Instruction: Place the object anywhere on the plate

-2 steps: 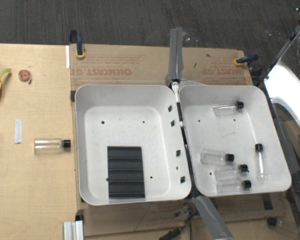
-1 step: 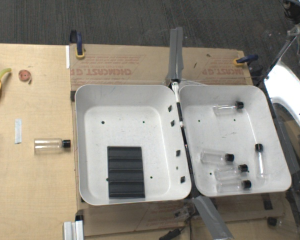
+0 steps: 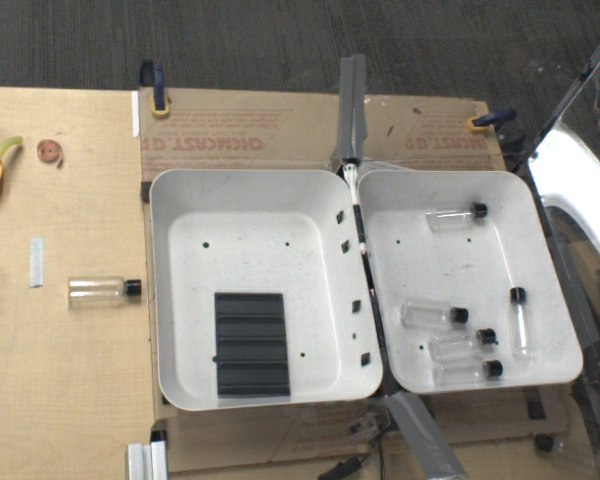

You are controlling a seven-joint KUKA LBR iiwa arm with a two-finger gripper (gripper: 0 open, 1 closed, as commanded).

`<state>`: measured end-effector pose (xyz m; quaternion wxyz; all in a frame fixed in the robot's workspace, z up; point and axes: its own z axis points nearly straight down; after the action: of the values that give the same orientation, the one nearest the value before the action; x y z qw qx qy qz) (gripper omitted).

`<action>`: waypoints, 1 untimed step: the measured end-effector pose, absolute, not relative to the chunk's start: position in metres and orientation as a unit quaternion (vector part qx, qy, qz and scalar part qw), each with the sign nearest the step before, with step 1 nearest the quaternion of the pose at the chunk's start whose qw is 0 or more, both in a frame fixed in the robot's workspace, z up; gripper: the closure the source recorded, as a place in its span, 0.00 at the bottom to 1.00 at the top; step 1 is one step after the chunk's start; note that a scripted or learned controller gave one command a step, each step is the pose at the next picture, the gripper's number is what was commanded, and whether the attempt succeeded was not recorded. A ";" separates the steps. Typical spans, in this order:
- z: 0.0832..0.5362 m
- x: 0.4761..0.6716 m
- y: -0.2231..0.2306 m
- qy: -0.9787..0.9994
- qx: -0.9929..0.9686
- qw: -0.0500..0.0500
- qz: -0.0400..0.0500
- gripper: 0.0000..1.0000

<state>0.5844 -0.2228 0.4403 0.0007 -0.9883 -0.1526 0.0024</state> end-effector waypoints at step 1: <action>0.439 0.652 -0.203 -0.141 -0.990 0.000 0.003 0.00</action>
<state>0.6515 -0.2030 0.4391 0.0003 -0.9900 -0.1414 0.0027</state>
